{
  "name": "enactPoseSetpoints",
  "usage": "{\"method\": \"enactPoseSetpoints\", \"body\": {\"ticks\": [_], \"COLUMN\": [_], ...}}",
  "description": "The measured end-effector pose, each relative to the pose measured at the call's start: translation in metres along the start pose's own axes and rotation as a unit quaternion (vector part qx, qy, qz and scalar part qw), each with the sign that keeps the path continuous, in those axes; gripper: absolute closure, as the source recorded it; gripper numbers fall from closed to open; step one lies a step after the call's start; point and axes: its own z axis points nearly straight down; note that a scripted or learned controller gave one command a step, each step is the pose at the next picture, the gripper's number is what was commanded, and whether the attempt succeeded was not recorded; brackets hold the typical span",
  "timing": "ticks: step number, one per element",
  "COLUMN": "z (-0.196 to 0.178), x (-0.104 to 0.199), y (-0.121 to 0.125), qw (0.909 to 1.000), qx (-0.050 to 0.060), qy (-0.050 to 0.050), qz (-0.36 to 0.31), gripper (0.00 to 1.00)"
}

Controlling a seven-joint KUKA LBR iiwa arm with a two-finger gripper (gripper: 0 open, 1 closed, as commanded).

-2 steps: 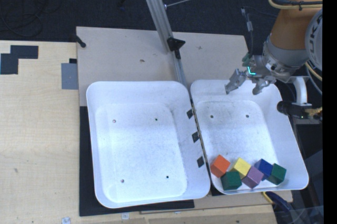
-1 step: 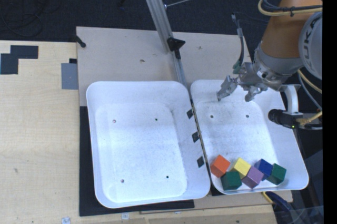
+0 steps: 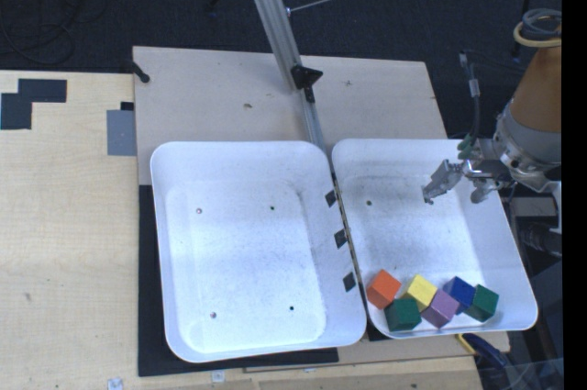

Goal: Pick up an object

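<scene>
Several small cubes lie clustered at the near end of the right bin (image 3: 514,260): an orange one (image 3: 384,287), a yellow one (image 3: 422,290), a dark green one (image 3: 402,314), a purple one (image 3: 440,306), a blue one (image 3: 459,292) and a green one (image 3: 483,301). My gripper (image 3: 459,188) hangs over the far right part of that bin, well behind the cubes. Its fingers stand apart with nothing between them. The arm's grey wrist and orange band rise at the right edge.
The left bin (image 3: 174,195) sits beside the right one, with black clips (image 3: 340,238) along the shared rim. A slanted aluminium post (image 3: 275,21) rises behind the bins from the bench.
</scene>
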Motion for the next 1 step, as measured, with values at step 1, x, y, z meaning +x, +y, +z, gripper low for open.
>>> {"method": "enactPoseSetpoints", "body": {"ticks": [1], "z": [0.1131], "x": [-0.0359], "y": [-0.0682], "qw": [1.0000], "qx": [0.004], "qy": [0.002], "qz": [-0.001], "gripper": [0.00]}}
